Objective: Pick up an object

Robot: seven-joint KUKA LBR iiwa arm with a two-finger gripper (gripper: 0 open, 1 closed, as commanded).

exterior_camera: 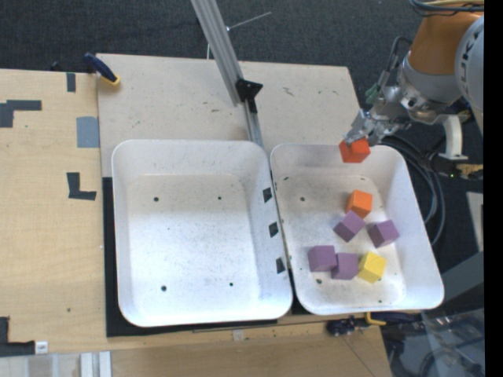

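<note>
- Camera view: gripper sits above the far edge of the right bin, near its far-right corner, arm coming in from the right.
- Red-orange cube hangs right under the fingertips, raised over the bin's far rim; looks pinched between the fingers, jaws narrow around it. Grip looks off-centre, on the cube's upper corner, so hold is judged marginal.
- Rest of the pieces lie on the right bin floor: orange cube mid-bin; purple block just beside and nearer; second purple block toward the right wall.
- Near the front edge: two more purple blocks touching, yellow cube just beside them on the right.
- Left bin bare white floor, dark specks.
- Handling, judged: cube small, light, likely foam or wood, stiff enough, not fragile. Flat faces, so best hold is on two opposite sides, centred. A corner hold could let it twist or slip out.
- Task judged mostly done: object is off the floor.
</note>
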